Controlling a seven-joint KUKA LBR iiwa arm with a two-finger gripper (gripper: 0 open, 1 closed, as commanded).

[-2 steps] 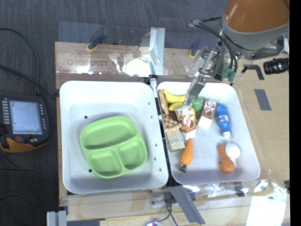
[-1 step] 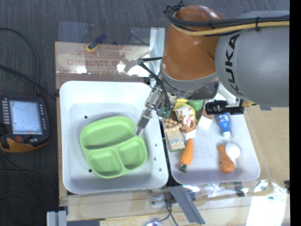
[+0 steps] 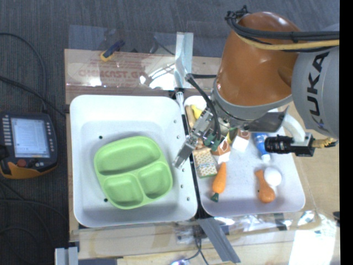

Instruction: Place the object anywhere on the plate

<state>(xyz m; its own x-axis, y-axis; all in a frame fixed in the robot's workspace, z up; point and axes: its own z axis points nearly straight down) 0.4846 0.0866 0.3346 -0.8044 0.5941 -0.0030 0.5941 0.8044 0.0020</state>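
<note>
Plate [image 3: 132, 173]: I see a light green plate with three compartments, one long one at the far side and two smaller ones nearer me. It lies flat in the left bin [image 3: 83, 203], roughly centred, and nothing rests on it.
Objects: I see a cluster of toy food in the right bin [image 3: 292, 200]. Which piece is the task's object I cannot tell.
Carrot [image 3: 219, 181]: orange with a dark green tip, lying near the divider, just below a tan cracker-like square [image 3: 204, 162].
Egg and drumstick [image 3: 267, 184]: a white rounded piece touching an orange-brown one, toward the right side of the right bin.
Blue-and-white tube [image 3: 261, 146]: beside a small white block [image 3: 240, 142], near the arm's base.
Yellow piece [image 3: 193, 112]: banana-like, at the far edge of the right bin, partly covered.
Gripper [image 3: 190, 145]: it hangs over the divider between the bins, tilted down toward the left. I cannot tell how the tool stands, and I see nothing clearly held in it.
Arm [image 3: 259, 65]: its orange and grey bulk covers the far part of the right bin.
Hard to read: the small items under the wrist overlap and blur together.
</note>
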